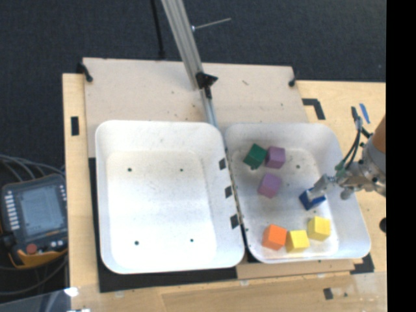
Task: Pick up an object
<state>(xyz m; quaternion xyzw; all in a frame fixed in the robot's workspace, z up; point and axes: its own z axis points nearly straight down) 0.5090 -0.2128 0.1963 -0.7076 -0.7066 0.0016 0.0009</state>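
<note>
My gripper (320, 191) reaches in from the right over the right bin (354, 236), low near its right side. A blue block (311, 201) lies tilted right at the gripper's tip, partly covered by it. Whether the block is gripped or only touched is not clear. Other blocks lie in the same bin. A green one (255, 156) and a purple one (275, 156) sit side by side at the back. A second purple block (269, 185) is in the middle. At the front are an orange block (274, 236) and two yellow blocks (298, 240) (318, 228).
The left bin (162, 194) sits beside the right one, with a ridge between them. A slanted metal pole (185, 38) rises from the back of the bench. A control pendant (36, 213) rests off the bench at the far left.
</note>
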